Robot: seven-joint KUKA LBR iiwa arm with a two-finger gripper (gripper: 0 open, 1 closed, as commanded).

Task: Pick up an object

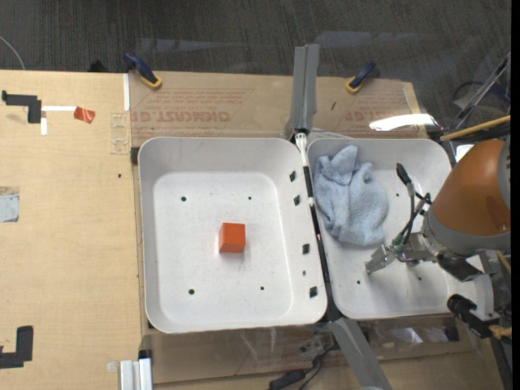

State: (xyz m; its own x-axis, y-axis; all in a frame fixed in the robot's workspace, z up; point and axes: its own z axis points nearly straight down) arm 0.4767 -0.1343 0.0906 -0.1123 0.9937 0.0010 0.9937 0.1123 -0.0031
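An orange cube (232, 238) sits mid left bin (162, 218). In the right bin (357, 295), a crumpled blue cloth (351, 200) lies at ten o'clock; the end effector (380, 260) (grip state unclear) hovers beside it.

Plain white on both bins: left bin (162, 218), right bin (382, 299), each dotted with small dark holes. Solid orange-red on the block (232, 238) inside the left bin. Pale blue-grey on the crumpled cloth (349, 193) in the right bin. Orange band over grey on the arm (479, 193) right of the cloth. Light tan on the desk (57, 218) left of the left bin, with black marks
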